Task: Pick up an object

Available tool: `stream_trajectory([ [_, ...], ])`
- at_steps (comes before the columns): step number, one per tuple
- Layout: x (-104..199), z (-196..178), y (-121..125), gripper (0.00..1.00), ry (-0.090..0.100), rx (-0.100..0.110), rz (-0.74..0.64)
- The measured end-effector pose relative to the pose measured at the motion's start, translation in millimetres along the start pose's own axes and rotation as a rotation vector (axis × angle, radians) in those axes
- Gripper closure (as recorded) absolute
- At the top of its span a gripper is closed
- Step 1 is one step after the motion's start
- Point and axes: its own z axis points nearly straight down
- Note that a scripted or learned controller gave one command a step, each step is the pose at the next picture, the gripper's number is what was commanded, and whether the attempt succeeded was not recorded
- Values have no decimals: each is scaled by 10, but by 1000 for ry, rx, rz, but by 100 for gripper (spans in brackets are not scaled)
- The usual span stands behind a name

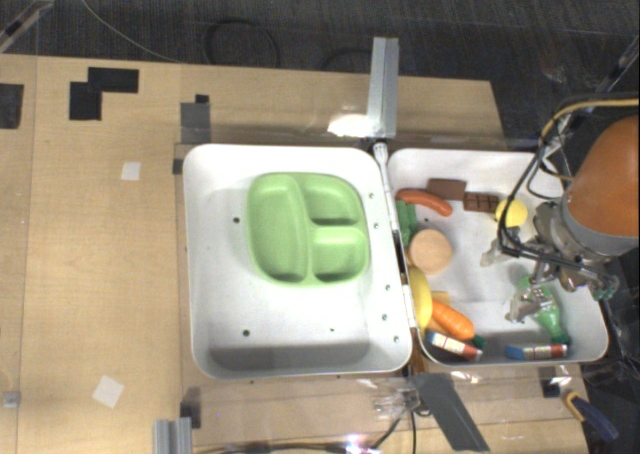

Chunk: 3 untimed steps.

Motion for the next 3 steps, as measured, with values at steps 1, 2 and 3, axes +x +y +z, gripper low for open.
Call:
stream_trajectory([
  [1,-315,352,-538,0,5,-4,-57],
  [2,-1163,482,-648,0,-2,-2,-135],
  [3,-690,549,-609,0,0,-2,-145],
])
